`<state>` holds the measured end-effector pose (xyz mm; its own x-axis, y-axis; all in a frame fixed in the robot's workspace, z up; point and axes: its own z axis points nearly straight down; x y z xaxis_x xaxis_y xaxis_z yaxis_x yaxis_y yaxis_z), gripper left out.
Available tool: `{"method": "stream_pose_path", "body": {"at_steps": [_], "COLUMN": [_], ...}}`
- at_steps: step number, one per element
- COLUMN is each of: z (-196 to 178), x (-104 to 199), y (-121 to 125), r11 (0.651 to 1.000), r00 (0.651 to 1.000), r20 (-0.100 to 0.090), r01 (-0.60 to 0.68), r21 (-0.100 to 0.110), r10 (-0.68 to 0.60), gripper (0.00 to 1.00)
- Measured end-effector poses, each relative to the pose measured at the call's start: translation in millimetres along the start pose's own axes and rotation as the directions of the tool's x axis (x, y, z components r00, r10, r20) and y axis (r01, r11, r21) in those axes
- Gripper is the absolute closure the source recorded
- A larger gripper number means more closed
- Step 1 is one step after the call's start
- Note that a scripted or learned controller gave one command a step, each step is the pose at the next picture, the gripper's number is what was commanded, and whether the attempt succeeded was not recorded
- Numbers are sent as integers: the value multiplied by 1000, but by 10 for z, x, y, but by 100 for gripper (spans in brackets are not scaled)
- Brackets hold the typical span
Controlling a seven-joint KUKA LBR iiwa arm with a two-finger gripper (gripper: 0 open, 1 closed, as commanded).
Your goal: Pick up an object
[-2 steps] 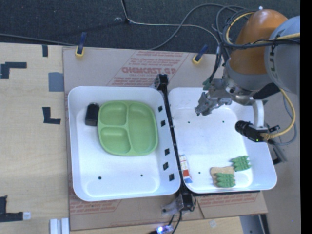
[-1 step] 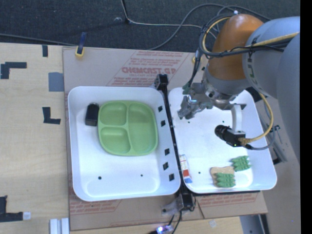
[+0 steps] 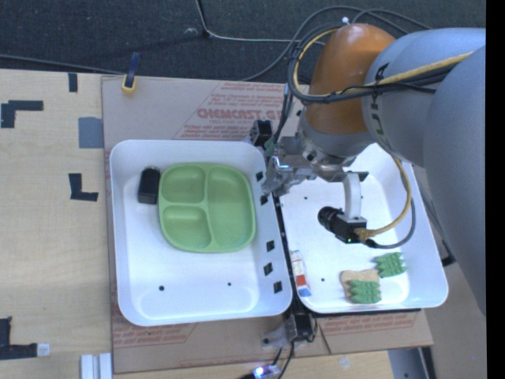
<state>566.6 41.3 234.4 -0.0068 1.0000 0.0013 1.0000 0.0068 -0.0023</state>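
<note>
The end effector hung over the divider between the two bins; whether it was spread or pressed together could not be told. The green toys (lying in the right bin's near corner) sat well toward the camera and rightward from it.

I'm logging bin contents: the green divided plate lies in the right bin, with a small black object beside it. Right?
Not quite. The camera view shows the green plate in the left bin, not the right. The black object does sit beside it, against its left edge.
</note>
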Motion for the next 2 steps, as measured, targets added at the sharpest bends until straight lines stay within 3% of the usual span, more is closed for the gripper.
{"method": "stream_pose_path", "body": {"at_steps": [1, 2], "z": [-35, -33], "x": [471, 453], "y": [-13, -13], "r11": [1000, 1000], "r00": [1000, 1000], "r20": [1, 2], "r01": [-2, -4], "r21": [0, 0], "r10": [2, 4], "gripper": [100, 0]}}
